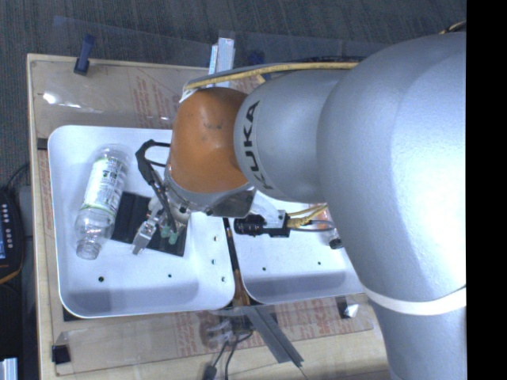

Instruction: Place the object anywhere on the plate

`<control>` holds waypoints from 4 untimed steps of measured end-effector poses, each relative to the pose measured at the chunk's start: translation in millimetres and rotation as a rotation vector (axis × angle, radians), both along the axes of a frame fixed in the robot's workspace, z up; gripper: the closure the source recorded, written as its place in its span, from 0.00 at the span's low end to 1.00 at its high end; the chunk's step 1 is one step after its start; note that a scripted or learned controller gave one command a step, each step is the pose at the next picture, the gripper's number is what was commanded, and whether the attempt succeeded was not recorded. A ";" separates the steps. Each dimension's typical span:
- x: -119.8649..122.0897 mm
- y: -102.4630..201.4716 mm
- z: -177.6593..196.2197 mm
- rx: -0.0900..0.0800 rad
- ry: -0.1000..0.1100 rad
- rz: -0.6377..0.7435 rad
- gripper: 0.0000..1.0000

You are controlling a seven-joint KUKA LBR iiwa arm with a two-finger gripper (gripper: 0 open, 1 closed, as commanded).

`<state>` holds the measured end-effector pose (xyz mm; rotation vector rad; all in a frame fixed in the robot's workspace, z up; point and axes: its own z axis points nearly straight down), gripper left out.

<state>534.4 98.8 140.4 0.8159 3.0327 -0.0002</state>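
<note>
You look down at a slant from one fixed camera above the bench (47, 93). The arm (380, 149) looms close, entering from your right over both bins (63, 212).

Left bin (127, 295): clear plastic bottle (99, 203) lies along left wall, black flat object (131, 216) just beside it. Gripper (158, 229) low over black object's right part. Open floor along bin's front and lower left. Arm body (333, 149) covers most of right bin (301, 279); front strip free.
</note>
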 end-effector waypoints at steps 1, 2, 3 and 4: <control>-16.9 37.8 90.7 0.001 -0.002 0.096 0.00; -15.5 37.4 100.9 0.000 -0.005 0.099 1.00; 34.6 1.3 65.7 -0.001 0.002 0.113 1.00; 25.6 19.7 151.3 0.000 -0.003 0.033 1.00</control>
